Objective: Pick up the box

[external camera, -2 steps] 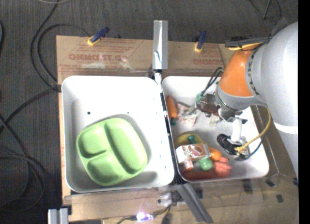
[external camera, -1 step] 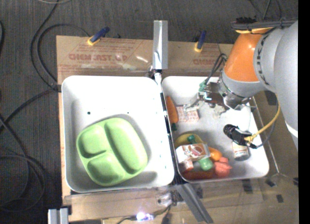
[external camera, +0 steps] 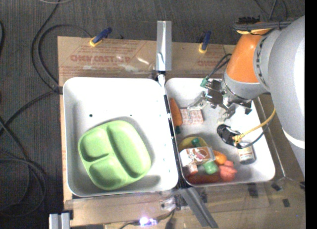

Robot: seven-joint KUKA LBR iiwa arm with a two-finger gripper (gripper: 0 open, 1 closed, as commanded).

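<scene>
The box (external camera: 197,156), a small red-and-white carton, lies among toy food at the near end of the right bin (external camera: 265,171). The end effector (external camera: 216,97) hangs over that bin's far end, well apart from it; whether it is spread or pressed together, I cannot tell.

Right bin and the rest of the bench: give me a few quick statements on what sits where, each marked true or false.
1. The green tray lies in the left bin. True.
2. The pincer hangs over the right bin. True.
3. The box lies alone at the right bin's far end. False: it lies at the near end among other items.
4. The carrot lies in the middle of the left bin. False: it lies along the right bin's left wall.
5. The box is lifted clear of the bin. False: it rests in the bin.
</scene>
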